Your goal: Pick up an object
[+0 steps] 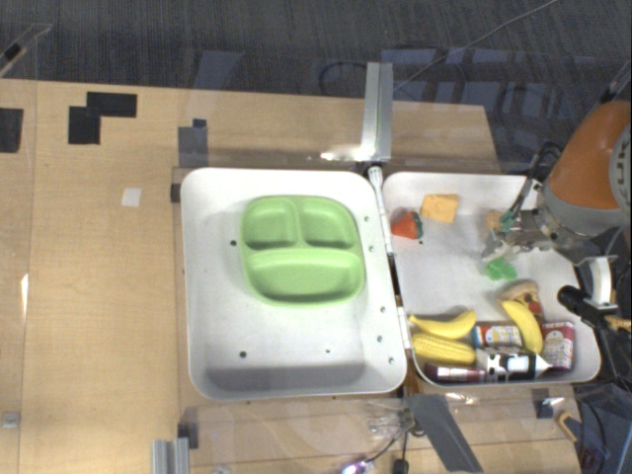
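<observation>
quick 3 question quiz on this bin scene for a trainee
1. True or false: the green divided plate lies in the left bin.
2. Which item lies nearest the gripper? A) the green item B) the strawberry C) the corn cob
3. Fill in: the orange block lies in the ___ bin.

Key: 1 true; 2 A; 3 right.
</observation>
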`<state>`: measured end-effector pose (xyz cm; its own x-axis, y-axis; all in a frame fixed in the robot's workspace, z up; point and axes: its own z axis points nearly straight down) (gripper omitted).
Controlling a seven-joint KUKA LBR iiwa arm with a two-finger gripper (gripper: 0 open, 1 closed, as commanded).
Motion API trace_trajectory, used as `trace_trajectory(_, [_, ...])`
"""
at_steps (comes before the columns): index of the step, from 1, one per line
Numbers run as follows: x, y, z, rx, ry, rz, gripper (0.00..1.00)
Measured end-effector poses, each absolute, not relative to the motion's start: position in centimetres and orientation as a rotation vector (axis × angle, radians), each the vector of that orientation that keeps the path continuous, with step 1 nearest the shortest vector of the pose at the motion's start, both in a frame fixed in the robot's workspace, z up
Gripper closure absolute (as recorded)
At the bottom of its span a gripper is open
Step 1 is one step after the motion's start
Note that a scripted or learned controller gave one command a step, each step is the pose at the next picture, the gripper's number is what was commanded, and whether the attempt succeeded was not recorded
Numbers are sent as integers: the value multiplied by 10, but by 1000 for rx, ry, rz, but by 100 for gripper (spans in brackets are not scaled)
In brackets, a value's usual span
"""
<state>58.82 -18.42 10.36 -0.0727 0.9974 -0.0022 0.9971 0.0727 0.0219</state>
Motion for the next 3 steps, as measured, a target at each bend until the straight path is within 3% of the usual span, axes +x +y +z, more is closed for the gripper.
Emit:
trace_trajectory(1, [632, -163, 220, 2273, 2159, 7, 100])
trace_trajectory(2, [605, -146, 221, 2226, 2211, 5, 100])
trace_trajectory(3, [607, -145, 232, 2217, 2214, 9, 100])
